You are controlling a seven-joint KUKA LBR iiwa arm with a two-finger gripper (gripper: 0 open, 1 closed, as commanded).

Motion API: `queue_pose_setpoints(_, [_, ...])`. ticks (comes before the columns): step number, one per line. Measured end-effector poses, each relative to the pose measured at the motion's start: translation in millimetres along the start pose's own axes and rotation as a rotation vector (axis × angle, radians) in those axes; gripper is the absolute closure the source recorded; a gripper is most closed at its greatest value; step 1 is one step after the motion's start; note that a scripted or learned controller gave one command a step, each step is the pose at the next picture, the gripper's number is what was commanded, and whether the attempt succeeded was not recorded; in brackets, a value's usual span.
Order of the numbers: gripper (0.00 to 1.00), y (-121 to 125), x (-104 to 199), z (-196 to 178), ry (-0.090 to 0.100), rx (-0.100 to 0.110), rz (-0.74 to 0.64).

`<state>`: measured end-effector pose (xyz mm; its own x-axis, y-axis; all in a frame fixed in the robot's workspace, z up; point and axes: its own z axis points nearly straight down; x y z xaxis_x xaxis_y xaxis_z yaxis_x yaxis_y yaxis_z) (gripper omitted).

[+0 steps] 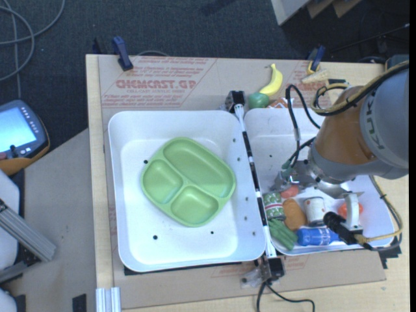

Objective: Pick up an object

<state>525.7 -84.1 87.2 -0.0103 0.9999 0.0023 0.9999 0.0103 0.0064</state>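
Observation:
The right bin [273,132] holds a heap of small objects at its near end: a labelled can [274,208], an orange oval piece [294,215], a blue bottle [316,236], a green piece [281,233], a small white cup [314,208] and a red piece [290,190]. My gripper [290,176] hangs low over the heap's far edge, just above the red piece. The grey and orange wrist [344,142] hides much of the bin's right side.
In the left bin [130,142] lies a green divided plate [188,181]. A banana [274,81] and a green fruit [258,100] sit on the bench behind the bins. A black clamp [234,99] sits at the divider's far end. Cables loop over the wrist.

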Motion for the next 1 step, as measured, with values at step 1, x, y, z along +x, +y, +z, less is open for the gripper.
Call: queue_pose_setpoints(1, [1.0, 9.4, 40.7, -103.8, -0.001, -0.006, 0.004])
